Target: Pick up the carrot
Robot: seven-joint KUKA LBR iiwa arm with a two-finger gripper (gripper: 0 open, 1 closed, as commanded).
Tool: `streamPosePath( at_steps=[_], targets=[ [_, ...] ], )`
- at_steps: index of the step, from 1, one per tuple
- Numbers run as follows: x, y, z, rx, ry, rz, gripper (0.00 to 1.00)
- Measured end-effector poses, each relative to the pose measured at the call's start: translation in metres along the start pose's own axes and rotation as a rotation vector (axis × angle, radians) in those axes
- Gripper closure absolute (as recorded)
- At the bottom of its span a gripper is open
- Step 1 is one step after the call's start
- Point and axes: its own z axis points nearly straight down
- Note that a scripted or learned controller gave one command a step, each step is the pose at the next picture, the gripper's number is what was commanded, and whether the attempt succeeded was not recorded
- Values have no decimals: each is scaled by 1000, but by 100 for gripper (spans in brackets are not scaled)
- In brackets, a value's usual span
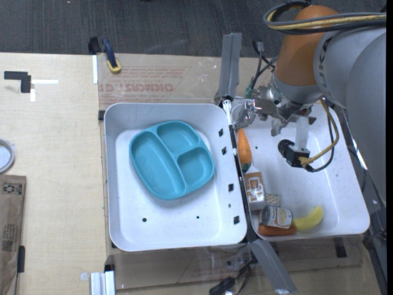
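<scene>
Small labelled can [276, 216], writing unreadable, carrot [244, 147] beside bin wall [236, 165]

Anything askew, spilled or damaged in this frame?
No spill or damage. The blue divided plate lies skewed in the left bin. The right bin's items crowd its left wall and near edge: carrot, a small carton, a can, a banana.

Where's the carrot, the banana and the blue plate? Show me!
carrot [244, 148], camera view, middle of its orange body.
banana [310, 219], camera view, middle of its yellow curve.
blue plate [155, 165], camera view, floor of its big compartment.
</scene>
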Motion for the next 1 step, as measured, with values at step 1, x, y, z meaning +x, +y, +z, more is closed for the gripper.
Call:
streamPosePath(
  at_steps=[1],
  targets=[
    [-52,20,0,-2,-1,16,0]
  ],
)
